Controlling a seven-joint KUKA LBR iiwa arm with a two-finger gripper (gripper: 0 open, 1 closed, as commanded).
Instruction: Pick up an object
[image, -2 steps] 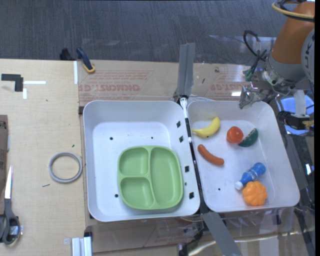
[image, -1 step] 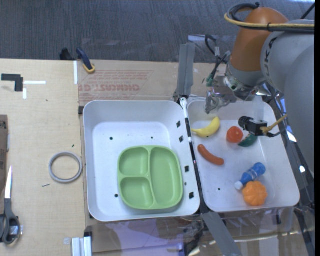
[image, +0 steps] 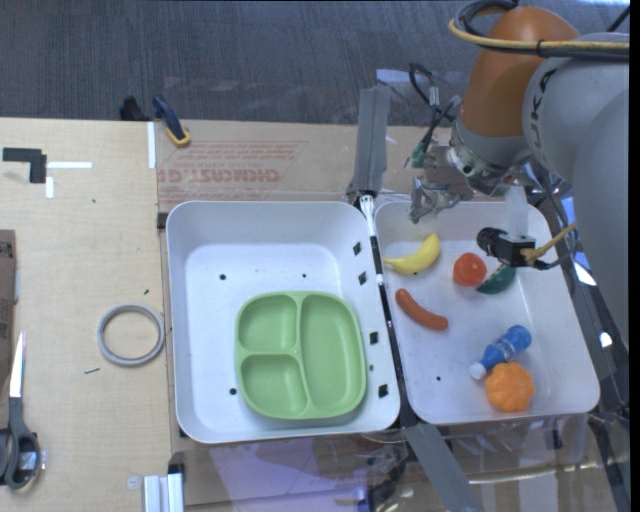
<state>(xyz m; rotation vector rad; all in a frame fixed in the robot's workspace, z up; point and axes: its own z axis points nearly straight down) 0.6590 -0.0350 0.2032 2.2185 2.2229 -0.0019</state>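
The right bin (image: 560, 400) holds a yellow banana (image: 415, 255), a red sausage (image: 421, 309), a red tomato (image: 468, 269), a dark green piece (image: 497, 279), a blue bottle (image: 503, 348) and an orange fruit (image: 509, 386). My gripper (image: 428, 205) hangs over the back left corner of that bin, just above and behind the banana. Its dark fingers point down with a small gap and nothing between them.
The left bin (image: 200, 240) holds a green divided plate (image: 300, 355). A ring of tape (image: 130, 333) and scissors (image: 18, 440) lie on the bench to the left. A grey post (image: 371, 140) stands behind the bins' shared edge.
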